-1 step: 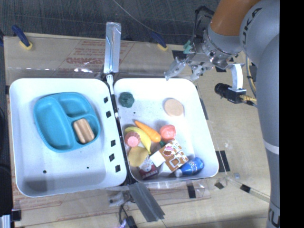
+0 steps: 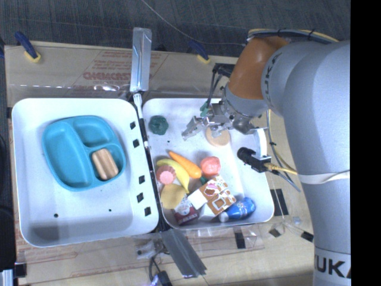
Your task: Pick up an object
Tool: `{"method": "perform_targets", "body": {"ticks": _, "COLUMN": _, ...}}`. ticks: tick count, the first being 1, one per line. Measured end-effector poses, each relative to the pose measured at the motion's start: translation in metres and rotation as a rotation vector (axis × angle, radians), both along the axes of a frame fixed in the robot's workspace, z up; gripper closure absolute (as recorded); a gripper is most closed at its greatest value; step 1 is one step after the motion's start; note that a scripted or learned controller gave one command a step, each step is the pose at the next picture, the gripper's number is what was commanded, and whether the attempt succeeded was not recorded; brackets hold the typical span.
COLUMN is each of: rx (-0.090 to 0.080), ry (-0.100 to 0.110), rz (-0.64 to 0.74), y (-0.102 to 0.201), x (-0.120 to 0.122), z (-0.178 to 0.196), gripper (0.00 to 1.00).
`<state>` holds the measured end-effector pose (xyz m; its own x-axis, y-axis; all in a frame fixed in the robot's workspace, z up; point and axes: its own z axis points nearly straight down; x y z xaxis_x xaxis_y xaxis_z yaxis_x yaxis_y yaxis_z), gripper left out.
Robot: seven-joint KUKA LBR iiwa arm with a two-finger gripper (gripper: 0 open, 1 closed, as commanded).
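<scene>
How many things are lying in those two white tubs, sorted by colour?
Blue: 2, the divided plate and the blue bottle.
Green: 1, the dark green ball.
Yellow or orange: 2, the banana and the yellow lump.
Pink or red: 2, the pink ball and the pink piece.
Tan or brown: 3, the bread roll, the round disc and the patterned box.
Total: 10, though the pile may hide more.

The divided plate (image 2: 76, 151) was turquoise; the roll (image 2: 105, 163) on it tan; the ball (image 2: 158, 124) dark green; the banana (image 2: 186, 165) yellow-orange; one box (image 2: 216, 196) perhaps brown-and-white patterned.
</scene>
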<state>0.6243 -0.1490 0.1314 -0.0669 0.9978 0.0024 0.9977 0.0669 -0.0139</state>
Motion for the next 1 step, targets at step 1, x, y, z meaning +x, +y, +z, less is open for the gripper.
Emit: {"method": "perform_targets", "body": {"ticks": 1, "rx": 0.002, "ry": -0.008, "rz": 0.200, "y": 0.0541, "x": -0.0410, "z": -0.0153, "gripper": 0.00}}
